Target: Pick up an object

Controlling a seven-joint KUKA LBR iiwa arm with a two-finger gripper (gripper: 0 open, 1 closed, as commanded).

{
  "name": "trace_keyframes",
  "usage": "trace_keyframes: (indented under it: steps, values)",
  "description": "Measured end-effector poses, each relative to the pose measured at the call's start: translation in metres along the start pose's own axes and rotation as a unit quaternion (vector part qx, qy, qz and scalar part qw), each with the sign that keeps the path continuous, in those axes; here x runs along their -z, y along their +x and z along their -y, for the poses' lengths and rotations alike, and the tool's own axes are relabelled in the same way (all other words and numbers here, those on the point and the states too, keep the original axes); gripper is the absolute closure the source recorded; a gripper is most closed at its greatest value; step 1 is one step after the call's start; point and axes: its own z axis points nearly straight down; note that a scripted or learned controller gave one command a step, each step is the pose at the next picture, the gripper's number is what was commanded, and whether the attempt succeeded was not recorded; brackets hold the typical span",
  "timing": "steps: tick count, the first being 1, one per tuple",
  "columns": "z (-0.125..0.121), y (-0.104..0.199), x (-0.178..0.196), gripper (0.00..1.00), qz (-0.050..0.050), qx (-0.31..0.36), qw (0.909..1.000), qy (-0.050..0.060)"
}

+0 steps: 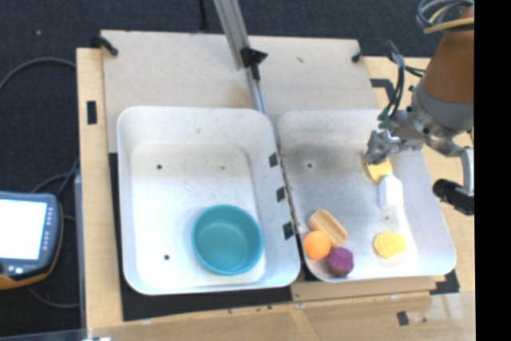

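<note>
My gripper [382, 149] hovers at the right bin's [319, 140] 2 o'clock, touching a yellow block [378, 169] just below; grip state: cannot tell. Recommended: centre over block, descend vertically, avoiding the white bottle [390, 192].

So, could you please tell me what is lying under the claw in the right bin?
A yellow block lies directly below the claw, with a white bottle-like object just in front. The claw covers the block's far edge, so whether they touch cannot be seen.
</note>
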Motion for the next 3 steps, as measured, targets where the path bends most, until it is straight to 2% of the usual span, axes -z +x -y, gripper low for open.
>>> trace_keyframes:
  steps: [1, 2, 3]
  values:
    - [-0.001, -0.001, 0.023, 1.00, -0.001, 0.001, 1.0000, 0.002]
    - [0.010, 0.045, 0.011, 1.00, -0.001, 0.001, 1.0000, 0.004]
    - [0.018, 0.102, 0.020, 1.00, -0.002, 0.003, 1.0000, 0.003]
